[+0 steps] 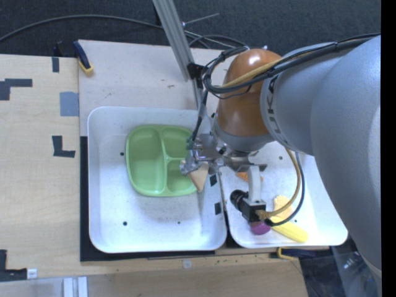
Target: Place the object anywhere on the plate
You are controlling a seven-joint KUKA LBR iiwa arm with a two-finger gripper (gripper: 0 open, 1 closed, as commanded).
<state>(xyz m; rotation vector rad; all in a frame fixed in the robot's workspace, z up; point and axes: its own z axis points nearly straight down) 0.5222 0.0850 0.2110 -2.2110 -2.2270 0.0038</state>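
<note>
The table (37,166) is pale wood with grey and black tape marks on its left part, and a blue and yellow clamp (82,56) lies near its far edge. Two white bins sit side by side on it. The left bin (108,228) holds a green plate (151,159) with dividers, lying flat toward the far right part of the bin. At the plate's right rim, close to the wall between the bins, a tan wedge (198,177) sits just under the hand (197,159). The wedge touches or overlaps the plate's edge; whether it rests on the plate or hangs above it cannot be told. The hand points down over that rim, and whether it is open, closed or gripping the wedge cannot be told, as the metal parts blur together there. The arm (297,98), grey with an orange band, reaches in from the right and covers much of the right bin (328,228). In that bin lie an orange piece (242,176), a purple piece (260,228) and a yellow piece (291,229) near the front.
</note>
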